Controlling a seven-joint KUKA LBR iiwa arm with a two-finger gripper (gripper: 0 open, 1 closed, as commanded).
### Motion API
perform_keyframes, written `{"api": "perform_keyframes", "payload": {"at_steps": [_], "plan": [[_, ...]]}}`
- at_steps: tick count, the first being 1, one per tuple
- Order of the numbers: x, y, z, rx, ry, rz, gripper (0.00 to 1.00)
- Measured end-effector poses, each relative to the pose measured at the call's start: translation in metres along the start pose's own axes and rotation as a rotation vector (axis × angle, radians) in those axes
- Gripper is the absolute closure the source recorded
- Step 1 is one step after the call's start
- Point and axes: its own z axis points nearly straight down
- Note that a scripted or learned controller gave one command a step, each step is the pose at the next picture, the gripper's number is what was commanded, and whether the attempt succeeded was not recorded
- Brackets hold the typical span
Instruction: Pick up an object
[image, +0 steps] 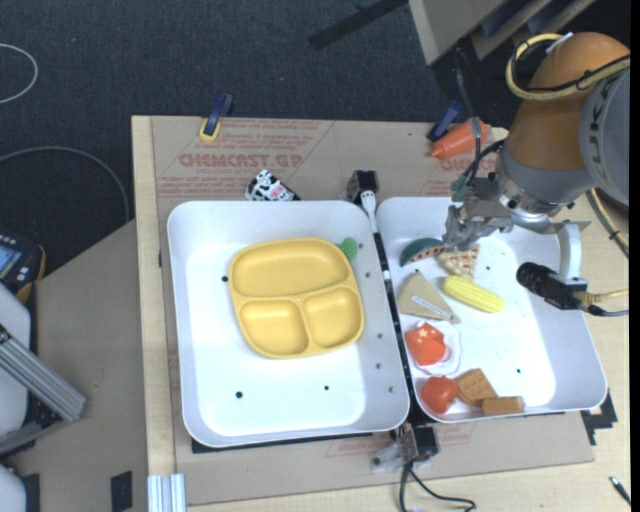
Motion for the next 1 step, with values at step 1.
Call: {"api": "perform_keyframes", "payload": {"at_steps": [1], "plan": [[0.0012, -0.0086, -0.0117, 0.001, 0.001, 0.001, 1.0]]}}
